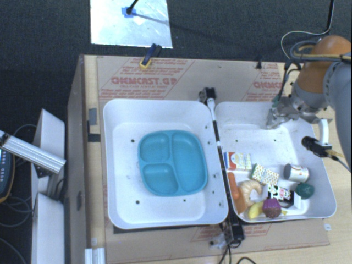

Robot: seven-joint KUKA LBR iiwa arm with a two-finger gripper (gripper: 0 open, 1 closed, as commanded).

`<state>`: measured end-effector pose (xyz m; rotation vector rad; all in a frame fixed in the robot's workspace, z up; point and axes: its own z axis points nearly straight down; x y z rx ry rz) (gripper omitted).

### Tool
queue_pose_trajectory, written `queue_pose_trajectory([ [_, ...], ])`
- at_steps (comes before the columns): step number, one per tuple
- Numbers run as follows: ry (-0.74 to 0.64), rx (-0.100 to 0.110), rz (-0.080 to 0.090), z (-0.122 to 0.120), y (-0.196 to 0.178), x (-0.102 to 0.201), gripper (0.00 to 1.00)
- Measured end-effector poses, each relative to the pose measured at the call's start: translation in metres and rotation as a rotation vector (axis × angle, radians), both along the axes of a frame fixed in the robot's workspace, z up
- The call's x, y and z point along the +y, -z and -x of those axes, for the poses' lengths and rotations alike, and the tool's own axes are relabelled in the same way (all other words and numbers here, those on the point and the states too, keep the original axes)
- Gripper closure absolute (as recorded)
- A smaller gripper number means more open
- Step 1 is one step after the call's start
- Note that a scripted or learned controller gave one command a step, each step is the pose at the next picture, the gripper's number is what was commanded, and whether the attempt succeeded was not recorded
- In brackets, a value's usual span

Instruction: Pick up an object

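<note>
gripper (pixel 276 117) above right bin (pixel 258 133)

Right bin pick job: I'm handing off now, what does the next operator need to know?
Pincer: at the far edge of the right bin, nothing seen in it; finger state unclear.
Objects: clustered at the right bin's near end, including an orange carrot, a purple piece, a dark green piece and a white cup.
Left bin: blue divided tray.
Done: nothing lifted.
Left: descend, grasp one object, lift.
</note>
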<state>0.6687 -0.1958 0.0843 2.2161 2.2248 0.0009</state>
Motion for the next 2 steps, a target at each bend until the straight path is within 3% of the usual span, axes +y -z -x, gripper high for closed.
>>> queue_pose_trajectory([
  [1,-0.001,-0.005,0.001,-0.001,-0.067,0.010,1.00],
  [2,-0.001,0.002,-0.001,0.000,-0.004,0.023,1.00],
])
